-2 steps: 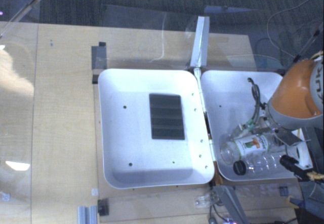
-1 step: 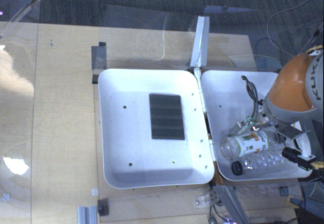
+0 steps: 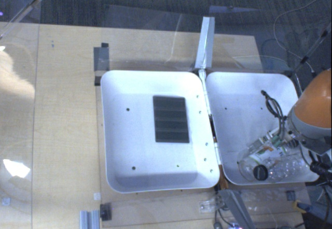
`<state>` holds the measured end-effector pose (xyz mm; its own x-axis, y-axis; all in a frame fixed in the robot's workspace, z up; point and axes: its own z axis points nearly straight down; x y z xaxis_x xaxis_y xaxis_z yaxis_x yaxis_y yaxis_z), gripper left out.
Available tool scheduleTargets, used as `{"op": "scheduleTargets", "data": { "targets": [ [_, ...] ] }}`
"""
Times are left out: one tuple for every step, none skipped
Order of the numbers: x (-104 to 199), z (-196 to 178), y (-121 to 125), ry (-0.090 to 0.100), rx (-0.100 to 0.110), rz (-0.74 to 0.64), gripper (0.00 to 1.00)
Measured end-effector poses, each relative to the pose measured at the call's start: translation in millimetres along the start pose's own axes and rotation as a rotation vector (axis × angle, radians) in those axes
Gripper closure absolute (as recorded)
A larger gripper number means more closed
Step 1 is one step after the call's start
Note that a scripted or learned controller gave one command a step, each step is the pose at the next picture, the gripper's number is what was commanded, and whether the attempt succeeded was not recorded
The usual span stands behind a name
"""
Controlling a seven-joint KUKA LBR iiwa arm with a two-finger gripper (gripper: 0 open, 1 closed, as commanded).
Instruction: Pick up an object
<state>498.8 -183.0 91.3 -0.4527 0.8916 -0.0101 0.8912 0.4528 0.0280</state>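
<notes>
A clear plastic bottle with a black cap lies on its side in the near part of the right bin. My gripper is low in that bin, just above and to the left of the bottle, and seems to touch its clear body. The grey arm with its orange band comes in over the bin's right edge and hides the bottle's far end. A dark ribbed rectangular block lies flat in the middle of the left bin.
A black cable loops from the wrist over the right bin's back half. A metal divider post stands behind the seam between the bins. Clear plastic guard sheets ring the wooden bench.
</notes>
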Motion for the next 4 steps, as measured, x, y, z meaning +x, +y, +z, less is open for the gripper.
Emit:
{"op": "scheduleTargets", "data": {
  "targets": [
    [-27.4, 2.5, 7.3, 0.000, 0.017, 0.338, 0.00],
    [-34.2, 3.8, 18.3, -0.005, 0.020, 0.775, 0.00],
    [-18.1, -35.7, 36.5, 0.000, 0.023, 0.469, 0.00],
    [-18.0, 1.5, -16.7, -0.003, 0.016, 0.239, 0.00]
  ]
}}
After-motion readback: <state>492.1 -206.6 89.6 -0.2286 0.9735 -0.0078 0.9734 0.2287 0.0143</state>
